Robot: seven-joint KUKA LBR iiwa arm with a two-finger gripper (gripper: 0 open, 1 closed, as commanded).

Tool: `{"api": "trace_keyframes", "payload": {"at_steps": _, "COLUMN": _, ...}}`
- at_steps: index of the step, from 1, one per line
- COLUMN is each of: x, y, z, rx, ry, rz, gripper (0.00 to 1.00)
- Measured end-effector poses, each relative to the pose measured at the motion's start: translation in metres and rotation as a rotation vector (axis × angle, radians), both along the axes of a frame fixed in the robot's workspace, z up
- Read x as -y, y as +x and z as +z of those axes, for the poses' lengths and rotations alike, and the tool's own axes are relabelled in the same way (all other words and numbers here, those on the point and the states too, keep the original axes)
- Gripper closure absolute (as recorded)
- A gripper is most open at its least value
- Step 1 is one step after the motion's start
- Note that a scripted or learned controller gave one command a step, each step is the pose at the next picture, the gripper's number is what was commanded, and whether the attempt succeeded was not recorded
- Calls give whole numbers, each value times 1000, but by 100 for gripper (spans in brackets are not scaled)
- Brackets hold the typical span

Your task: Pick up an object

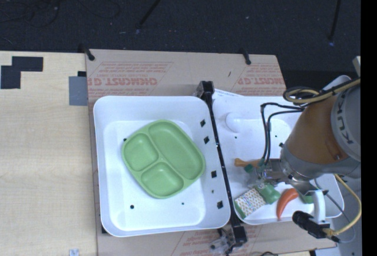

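Two bins: left bin (106, 149) holds a green divided plate (163, 158). Gripper (266, 177), its opening indiscernible, hangs over right bin (247, 125) near orange carrot-shaped toy (286, 200) and patterned packet (250, 202).

A small patterned packet of white and green (250, 201), flat and tilted on a diagonal, lies at the near left corner of the right-hand white bin (235, 125). Just beside it sits a small green block (270, 193) (partly hidden), and an orange, curved, carrot-like piece (285, 200) leans toward the near edge. An orange-tipped stick (242, 162) lies farther in, near the bin's middle.
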State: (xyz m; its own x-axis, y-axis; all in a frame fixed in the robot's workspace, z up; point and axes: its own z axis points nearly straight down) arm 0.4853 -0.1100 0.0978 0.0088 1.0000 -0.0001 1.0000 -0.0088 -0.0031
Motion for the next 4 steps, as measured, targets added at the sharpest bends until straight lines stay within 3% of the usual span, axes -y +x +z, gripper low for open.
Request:
{"api": "trace_keyframes", "payload": {"at_steps": 2, "x": 6, "y": 0, "z": 113, "rx": 4, "ry": 0, "rz": 9, "gripper": 100}}
{"api": "trace_keyframes", "payload": {"at_steps": 4, "x": -91, "y": 30, "z": 98, "rx": 0, "ry": 1, "rz": 9, "gripper": 100}}
